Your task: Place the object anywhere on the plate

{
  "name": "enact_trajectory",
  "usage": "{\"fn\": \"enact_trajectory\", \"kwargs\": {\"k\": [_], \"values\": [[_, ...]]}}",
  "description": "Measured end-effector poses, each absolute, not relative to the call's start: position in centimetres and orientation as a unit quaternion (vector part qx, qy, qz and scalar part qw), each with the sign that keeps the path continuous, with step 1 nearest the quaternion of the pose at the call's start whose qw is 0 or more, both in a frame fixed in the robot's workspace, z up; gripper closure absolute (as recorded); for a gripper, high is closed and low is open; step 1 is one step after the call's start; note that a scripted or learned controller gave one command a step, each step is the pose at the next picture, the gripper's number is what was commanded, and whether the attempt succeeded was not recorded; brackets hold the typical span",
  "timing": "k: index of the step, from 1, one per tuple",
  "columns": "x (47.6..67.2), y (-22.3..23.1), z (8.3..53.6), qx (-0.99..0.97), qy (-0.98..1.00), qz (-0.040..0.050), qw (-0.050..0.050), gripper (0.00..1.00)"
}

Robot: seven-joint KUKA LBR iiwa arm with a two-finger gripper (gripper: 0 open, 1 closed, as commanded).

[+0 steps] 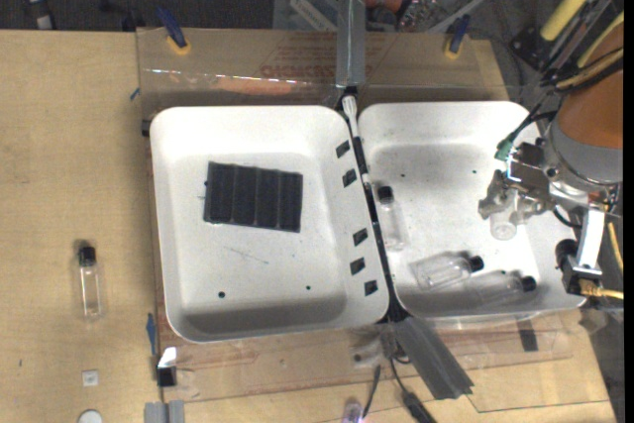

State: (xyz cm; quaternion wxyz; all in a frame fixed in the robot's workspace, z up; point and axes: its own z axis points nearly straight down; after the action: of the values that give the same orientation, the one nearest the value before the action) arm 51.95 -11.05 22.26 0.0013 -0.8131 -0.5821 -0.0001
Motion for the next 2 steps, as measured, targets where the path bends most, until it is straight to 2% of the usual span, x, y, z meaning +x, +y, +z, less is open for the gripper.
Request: {"fn": "enact_trajectory", "kwargs": {"k": [1,2], "values": [[55.4,-11.3,19.4,-0.906,-0.424,0.0012,0.0,1.0],[56.8,-12.1,19.4,-0.972,-0.236,0.0017,0.0,1.0]]}}
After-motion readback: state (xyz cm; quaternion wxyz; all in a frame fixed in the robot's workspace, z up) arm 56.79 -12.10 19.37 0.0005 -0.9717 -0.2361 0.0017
